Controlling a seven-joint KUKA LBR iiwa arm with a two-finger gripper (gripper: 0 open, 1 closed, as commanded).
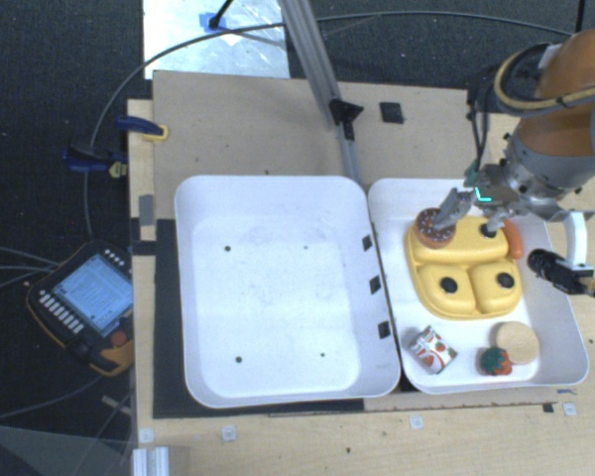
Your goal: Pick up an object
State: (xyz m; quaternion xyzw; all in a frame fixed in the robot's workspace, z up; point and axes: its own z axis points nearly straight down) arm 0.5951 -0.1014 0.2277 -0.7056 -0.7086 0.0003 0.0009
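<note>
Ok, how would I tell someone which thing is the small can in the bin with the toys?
Look in the right bin, the one under the arm. Below the big yellow tray, along the near edge, three small things lie in a row. The can is the leftmost: red and white, lying on its side, unlike the tan round bun and the red and green strawberry.

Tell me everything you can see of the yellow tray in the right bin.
The yellow tray looks like moulded plastic, glossy, with rounded corners and dark holes in its top. It lies flat in the far half of the right bin. A brown doughnut-like piece sits on its far left corner, and an orange piece lies against its right edge. The gripper hangs over its far edge.
</note>
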